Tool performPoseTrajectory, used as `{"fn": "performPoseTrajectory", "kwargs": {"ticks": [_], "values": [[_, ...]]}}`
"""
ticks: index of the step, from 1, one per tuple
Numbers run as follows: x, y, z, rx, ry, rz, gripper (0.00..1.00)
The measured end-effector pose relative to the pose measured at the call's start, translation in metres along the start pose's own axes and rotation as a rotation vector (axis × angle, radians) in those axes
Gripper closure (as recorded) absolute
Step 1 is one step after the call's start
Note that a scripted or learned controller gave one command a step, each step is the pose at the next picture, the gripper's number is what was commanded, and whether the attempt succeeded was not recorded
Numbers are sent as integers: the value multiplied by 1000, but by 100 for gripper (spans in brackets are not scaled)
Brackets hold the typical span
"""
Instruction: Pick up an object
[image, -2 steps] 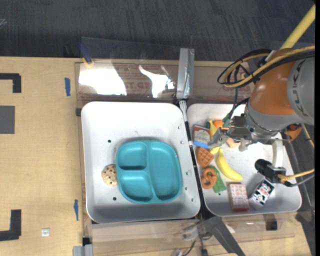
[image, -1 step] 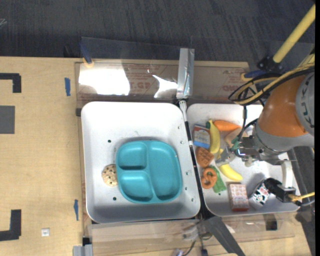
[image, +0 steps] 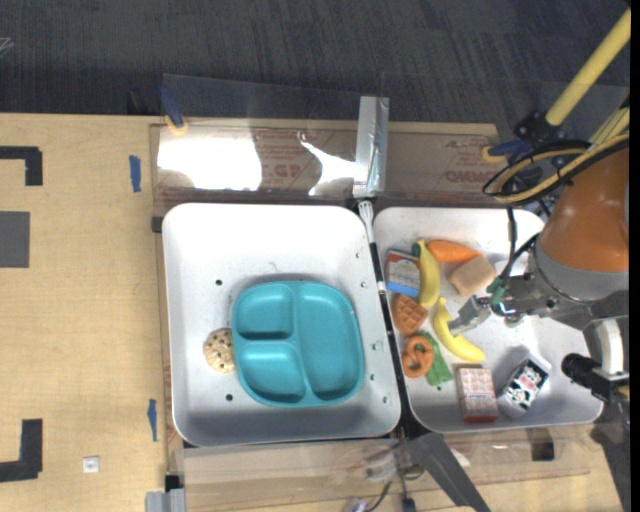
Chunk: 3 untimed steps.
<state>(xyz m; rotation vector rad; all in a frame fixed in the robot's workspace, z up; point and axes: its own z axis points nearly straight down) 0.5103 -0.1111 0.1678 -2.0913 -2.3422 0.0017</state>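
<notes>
The gripper (image: 472, 316) sits low over the right bin (image: 560, 405), reaching in from the arm (image: 590, 235) at that bin's right side, and its tip lies just right of a banana (image: 455, 335) that rests near the bin's middle. The metal fingers look slightly parted at the banana's upper end, but the view is small and blurred there, so whether they are released or clenched cannot be told, and nothing is clearly seen between them. A second banana (image: 428, 272) lies up and left of the gripper, standing nearly straight along the bin, with a carrot (image: 450, 251) above it toward the bin's far wall. A tan block (image: 472, 275) sits just above the gripper, close to the carrot. To the left of the gripper, along the bin's left wall, are a red and white packet (image: 403, 270), a waffle (image: 409, 315) and a pretzel (image: 419, 352) on a green piece. Below the gripper, near the bin's front wall, stand a pinkish box (image: 476, 390) and a black and white carton (image: 524, 385), side by side but apart. The left bin (image: 200, 240) holds a teal tray (image: 297, 342) with a cookie (image: 219, 350) touching its left edge. Both bins rest on the desk (image: 70, 300).
</notes>
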Motion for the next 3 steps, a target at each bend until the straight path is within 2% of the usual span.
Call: {"fn": "performPoseTrajectory", "kwargs": {"ticks": [1,2,3], "values": [[8,19,67,-17,-3,-68,0],[8,19,61,-13,-2,-68,100],[70,64,-70,-6,0,99,100]]}}
